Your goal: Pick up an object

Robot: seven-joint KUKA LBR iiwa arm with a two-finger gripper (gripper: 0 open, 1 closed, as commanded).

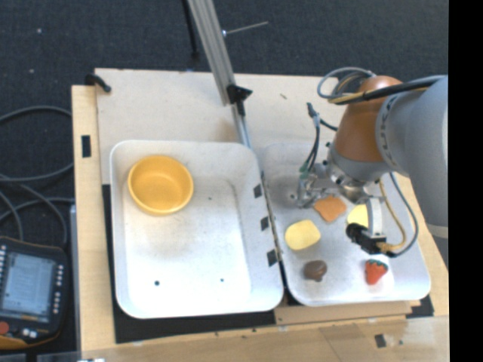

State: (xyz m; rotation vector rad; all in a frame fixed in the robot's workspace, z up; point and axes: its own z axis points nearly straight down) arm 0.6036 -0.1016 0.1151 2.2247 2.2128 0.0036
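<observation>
My gripper (311, 191) hangs low in the right bin (407, 281), near its upper middle, under the orange-banded wrist. A flat orange piece (330, 209) lies just to its lower right, touching or nearly touching it. A pale yellow lump (302, 234) rests below the gripper. A brown lump (315, 270) lies near the bin's front edge. A red strawberry-like object (376, 271) sits at the front right. Another yellow object (357, 216) is partly hidden behind the black cable fitting.
The left bin (226, 277) holds a yellow bowl (160, 184) in its upper left corner. A slanted metal pole (215, 44) rises behind the bins. Cables loop around the wrist. A pendant lies at the far left.
</observation>
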